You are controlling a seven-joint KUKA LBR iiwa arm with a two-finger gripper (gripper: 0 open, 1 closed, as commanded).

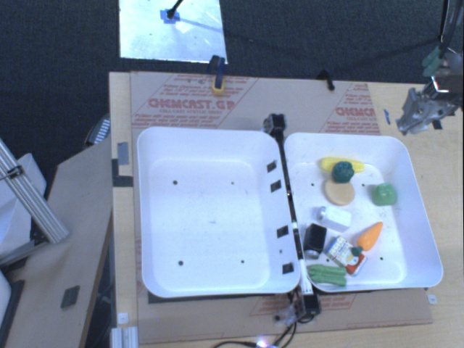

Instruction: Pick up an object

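The right bin [417,194] holds several small objects: a yellow banana [330,164] under a dark teal ball [342,171], a tan disc [338,192], a green lump [383,193], a white block [335,216], a black block [315,238], an orange carrot [369,235], a colourful packet [343,253] and a green pod [326,274]. My gripper [420,114] hangs at the far right, above the bench beyond the bin's back right corner, well apart from every object. Nothing shows between its fingers.
The left bin [152,158] lies beside the right one, joined by a black clipped divider [286,209]. A shiny metal plate [172,20] lies at the back left. A yellow and blue clamp [217,75] stands behind the left bin. Cables run across the dark floor.
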